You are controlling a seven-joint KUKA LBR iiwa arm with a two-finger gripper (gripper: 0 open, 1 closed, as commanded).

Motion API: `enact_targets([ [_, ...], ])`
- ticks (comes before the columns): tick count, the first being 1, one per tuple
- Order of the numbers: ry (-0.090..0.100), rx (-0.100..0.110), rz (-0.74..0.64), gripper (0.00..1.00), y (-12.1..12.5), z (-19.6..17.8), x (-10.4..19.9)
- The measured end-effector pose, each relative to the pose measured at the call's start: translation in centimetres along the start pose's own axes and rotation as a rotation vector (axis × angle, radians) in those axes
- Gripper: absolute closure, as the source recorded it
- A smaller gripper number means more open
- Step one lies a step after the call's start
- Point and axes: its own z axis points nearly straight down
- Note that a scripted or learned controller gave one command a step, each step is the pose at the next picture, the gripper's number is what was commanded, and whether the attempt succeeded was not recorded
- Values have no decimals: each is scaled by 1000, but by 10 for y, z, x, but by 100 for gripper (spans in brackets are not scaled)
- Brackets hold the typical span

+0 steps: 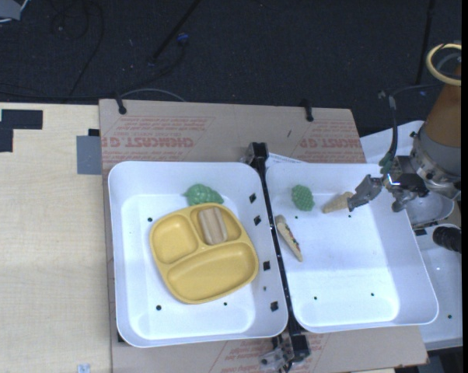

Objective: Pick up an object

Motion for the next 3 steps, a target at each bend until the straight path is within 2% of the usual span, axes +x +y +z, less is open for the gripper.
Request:
enact_targets([
  [1, -2, -12, -2, 0, 2, -6, 0],
  [2, 0, -6, -2, 0, 4, 38, 5],
  [3, 0, -4, -2, 0, 2, 103, 6],
])
